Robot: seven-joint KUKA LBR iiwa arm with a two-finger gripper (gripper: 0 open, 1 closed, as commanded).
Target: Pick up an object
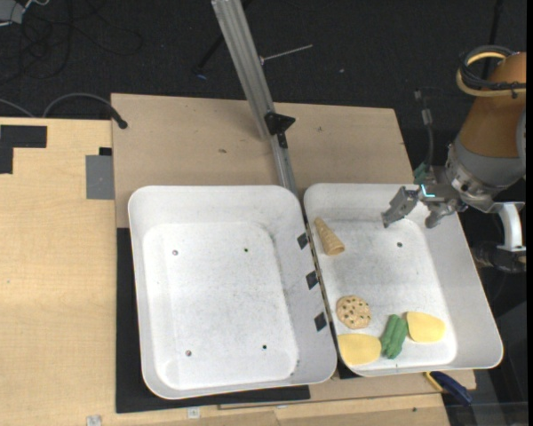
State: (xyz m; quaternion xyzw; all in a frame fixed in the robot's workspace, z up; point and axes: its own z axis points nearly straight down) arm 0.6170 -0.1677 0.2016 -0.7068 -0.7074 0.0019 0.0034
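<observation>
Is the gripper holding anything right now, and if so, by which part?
Nothing is held. The gripper hangs open over the far end of the right bin, apart from the cone, cookie and other pieces.

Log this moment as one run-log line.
gripper: open, holding nothing, above right bin far edge | cone, cookie, green piece: untouched

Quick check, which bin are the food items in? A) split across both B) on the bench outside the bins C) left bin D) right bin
D: the cone, cookie, green piece and two yellow pieces all lie in the right bin, where the gripper hangs over its far end.
</observation>
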